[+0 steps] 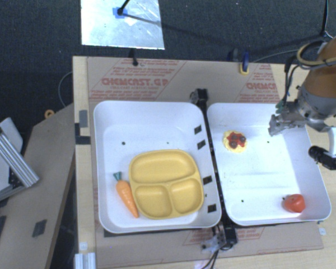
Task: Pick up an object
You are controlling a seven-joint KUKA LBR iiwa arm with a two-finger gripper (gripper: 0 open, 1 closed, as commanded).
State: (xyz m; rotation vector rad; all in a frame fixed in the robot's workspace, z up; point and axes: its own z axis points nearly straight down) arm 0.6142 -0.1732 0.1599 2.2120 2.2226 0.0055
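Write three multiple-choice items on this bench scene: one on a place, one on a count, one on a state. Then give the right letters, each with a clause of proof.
1. Where does the carrot lie?
A. In the left bin, touching the yellow tray's left edge
B. In the right bin
C. Inside a tray compartment

2. How many objects lie in the right bin?
A. One
B. Two
C. Four

3. How does the gripper stand?
A. Resting on the tray
B. Clamped on the carrot
C. Above the right bin's upper right part, apart from every object

Key: 1 A, it lies against the tray. 2 B, the small yellow and red toy and the red tomato. 3 C, nothing lies at its tips.
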